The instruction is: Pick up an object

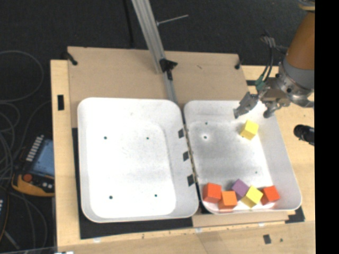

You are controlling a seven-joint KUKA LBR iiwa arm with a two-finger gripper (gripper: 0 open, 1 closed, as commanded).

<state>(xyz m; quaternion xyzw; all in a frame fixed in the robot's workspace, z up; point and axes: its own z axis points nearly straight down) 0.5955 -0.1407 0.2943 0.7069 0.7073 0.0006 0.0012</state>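
I see even overhead light, glaring off both white bins so their rims wash out; the floor at far left stays dim, and everything looks slightly soft

The single camera sits fixed above the table, looking down at a slant from the near side toward the far edge. It stands far enough back to take in both white bins whole: the left bin and the right bin, side by side. Dark floor with cables shows at the left and far side. The arm enters from the right.
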